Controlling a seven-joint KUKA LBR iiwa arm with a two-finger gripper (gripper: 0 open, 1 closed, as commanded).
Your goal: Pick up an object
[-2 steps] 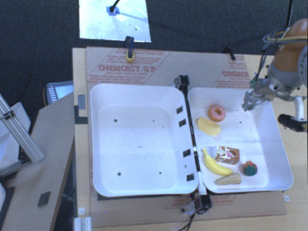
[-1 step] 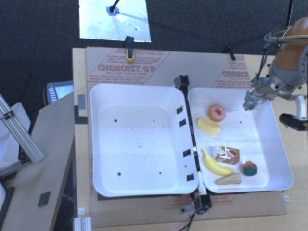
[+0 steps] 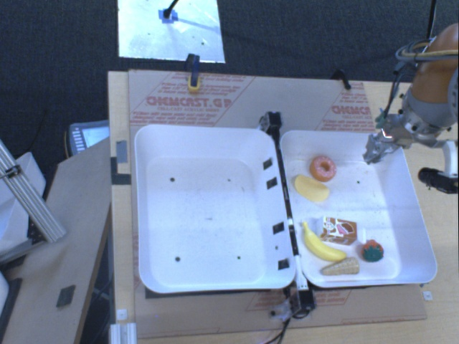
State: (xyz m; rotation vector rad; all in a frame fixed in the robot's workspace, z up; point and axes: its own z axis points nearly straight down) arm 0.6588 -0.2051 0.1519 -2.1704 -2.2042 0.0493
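Gripper (image 3: 374,153) hovers over right bin (image 3: 409,192) at its one o'clock corner, grip state unreadable; doughnut (image 3: 323,168) nearest, at its eight o'clock, other toys clustered toward six — likely poised before choosing a pick.

White bins (image 3: 204,149) hold a yellow banana (image 3: 320,245) and an orange-pink doughnut (image 3: 323,168).

This is a robotics lab. A grey arm (image 3: 430,84) reaches over two white bins (image 3: 204,138) clamped to a bench (image 3: 237,95) on printed board, with toy food (image 3: 323,168), aluminium framing (image 3: 29,199) and dark carpet (image 3: 57,49) around.
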